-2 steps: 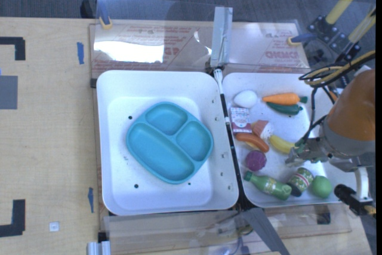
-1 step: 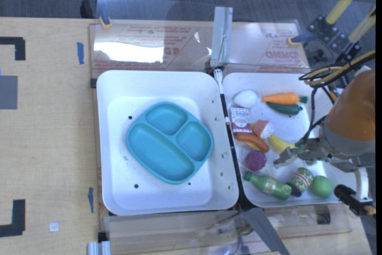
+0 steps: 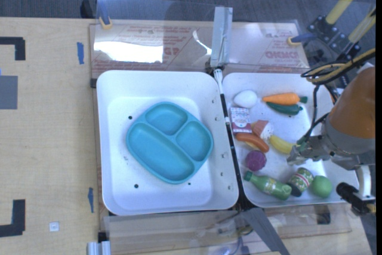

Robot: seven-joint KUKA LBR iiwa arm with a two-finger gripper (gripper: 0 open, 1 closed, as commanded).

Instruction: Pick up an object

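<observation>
Nearest the camera: green bottle (image 3: 268, 185) lying on its side at the front of the right bin (image 3: 334, 203), small can (image 3: 302, 180) and green ball (image 3: 322, 186) just beside it. By size: desk (image 3: 45, 128), then left bin (image 3: 119, 188) holding the blue divided plate (image 3: 169, 141), then the right bin with the toy food. Arm in from the right, gripper (image 3: 300, 151) low over the right bin, near the yellow banana (image 3: 280, 144); cannot tell how the jaws stand, nothing seen between them. Likely target is the banana: probably light hollow plastic, stiff, smooth and a bit slippery, may roll. Best taken across its narrow middle. Purple piece (image 3: 256, 160), orange carrot (image 3: 280, 98), white egg (image 3: 245, 98) sit further off.
</observation>
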